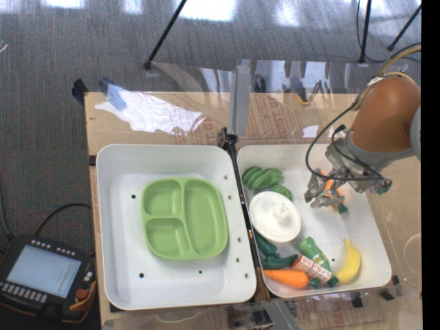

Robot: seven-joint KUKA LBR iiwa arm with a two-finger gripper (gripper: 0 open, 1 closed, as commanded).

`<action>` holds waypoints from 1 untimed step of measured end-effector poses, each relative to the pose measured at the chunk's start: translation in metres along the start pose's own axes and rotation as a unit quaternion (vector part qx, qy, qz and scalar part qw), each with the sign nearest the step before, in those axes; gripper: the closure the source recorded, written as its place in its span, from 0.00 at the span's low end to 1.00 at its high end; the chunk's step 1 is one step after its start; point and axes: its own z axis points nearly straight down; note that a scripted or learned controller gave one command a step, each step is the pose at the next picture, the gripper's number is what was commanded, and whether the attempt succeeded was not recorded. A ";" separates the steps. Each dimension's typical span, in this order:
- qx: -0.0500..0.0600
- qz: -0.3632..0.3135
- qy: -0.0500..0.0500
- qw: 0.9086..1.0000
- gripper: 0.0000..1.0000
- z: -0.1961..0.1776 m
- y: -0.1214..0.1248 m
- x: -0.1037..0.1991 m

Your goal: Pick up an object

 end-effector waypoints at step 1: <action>-0.001 -0.004 0.005 1.000 1.00 0.019 0.061 0.109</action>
